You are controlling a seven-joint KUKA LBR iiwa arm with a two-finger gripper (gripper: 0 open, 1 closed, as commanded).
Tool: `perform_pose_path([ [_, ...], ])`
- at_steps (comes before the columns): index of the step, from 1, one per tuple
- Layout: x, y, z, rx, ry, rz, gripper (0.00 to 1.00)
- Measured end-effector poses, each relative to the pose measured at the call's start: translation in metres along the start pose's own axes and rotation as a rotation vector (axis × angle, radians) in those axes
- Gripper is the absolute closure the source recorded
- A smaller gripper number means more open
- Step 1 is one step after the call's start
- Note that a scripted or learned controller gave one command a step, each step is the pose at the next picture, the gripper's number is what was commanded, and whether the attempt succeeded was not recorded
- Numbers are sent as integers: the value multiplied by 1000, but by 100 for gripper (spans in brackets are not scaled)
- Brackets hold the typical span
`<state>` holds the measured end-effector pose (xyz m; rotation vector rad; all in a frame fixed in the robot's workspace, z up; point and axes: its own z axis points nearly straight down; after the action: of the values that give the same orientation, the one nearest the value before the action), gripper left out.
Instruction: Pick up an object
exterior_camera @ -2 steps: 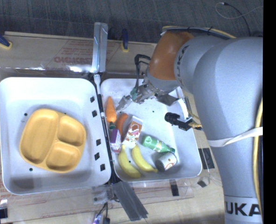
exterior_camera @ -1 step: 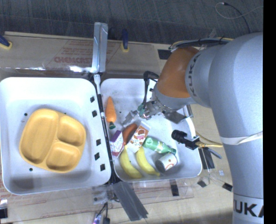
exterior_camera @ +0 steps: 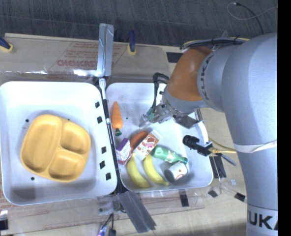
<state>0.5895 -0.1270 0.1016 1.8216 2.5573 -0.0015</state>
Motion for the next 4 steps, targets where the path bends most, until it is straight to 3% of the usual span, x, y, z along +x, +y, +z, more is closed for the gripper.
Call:
perform_pose_path([
  [1, 0, 0, 0, 0, 0, 0, 0],
  [2, 0, -72, 11, 4, 3, 255, 0],
  [3, 0, -72, 1, 2, 2, 250, 100],
  [4, -42, -117, -76, 0, 1, 246, 100],
])
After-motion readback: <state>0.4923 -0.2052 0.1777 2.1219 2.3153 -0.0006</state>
